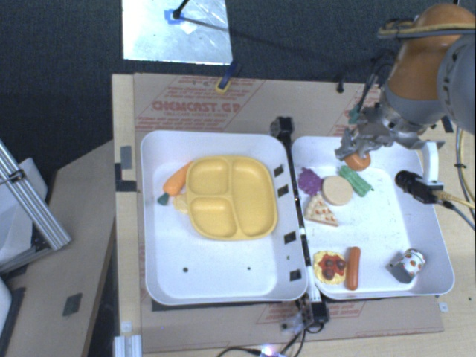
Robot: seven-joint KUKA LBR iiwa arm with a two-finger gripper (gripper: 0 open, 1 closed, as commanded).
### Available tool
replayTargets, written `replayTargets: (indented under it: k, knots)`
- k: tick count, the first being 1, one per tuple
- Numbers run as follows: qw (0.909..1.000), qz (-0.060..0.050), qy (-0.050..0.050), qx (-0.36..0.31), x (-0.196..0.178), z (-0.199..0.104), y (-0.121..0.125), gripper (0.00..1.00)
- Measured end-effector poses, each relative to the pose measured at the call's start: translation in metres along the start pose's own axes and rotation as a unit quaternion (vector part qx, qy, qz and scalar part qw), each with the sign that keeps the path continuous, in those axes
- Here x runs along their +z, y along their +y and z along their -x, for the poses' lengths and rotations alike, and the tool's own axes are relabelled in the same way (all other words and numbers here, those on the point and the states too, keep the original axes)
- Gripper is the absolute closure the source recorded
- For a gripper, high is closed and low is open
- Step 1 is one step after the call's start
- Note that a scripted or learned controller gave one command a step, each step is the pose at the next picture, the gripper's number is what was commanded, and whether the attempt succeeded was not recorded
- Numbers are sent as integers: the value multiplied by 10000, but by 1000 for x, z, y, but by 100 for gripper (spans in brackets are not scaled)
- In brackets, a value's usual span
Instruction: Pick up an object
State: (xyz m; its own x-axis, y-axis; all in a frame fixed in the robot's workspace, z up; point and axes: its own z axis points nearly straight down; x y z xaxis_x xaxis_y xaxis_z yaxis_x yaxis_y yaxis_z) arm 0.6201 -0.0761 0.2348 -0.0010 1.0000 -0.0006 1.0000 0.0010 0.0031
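My gripper (355, 153) hangs over the back of the right bin (428, 236). A small round orange thing (359, 161) sits right at its tip, partly hidden by it; whether it is gripped or just lying below is unclear. Close in front of it lie a green piece (361, 184), a round beige disc (337, 190) and a purple piece (309, 179). Nearer the front are a pizza slice (321, 212), a small round pizza (329, 266), a red sausage (352, 266) and a grey and white object (407, 265).
The left bin (160, 266) holds a yellow divided plate (227, 197), with a carrot (176, 178) and a pale scrap (181, 203) at its left side. A black-clipped divider (294, 199) separates the bins. Bare floor shows in the right bin's middle right.
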Motion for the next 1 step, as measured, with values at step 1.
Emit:
replayTargets:
  k: [1]
  knots:
    - [10000,-11,0,-11,3,-5,-6,100]
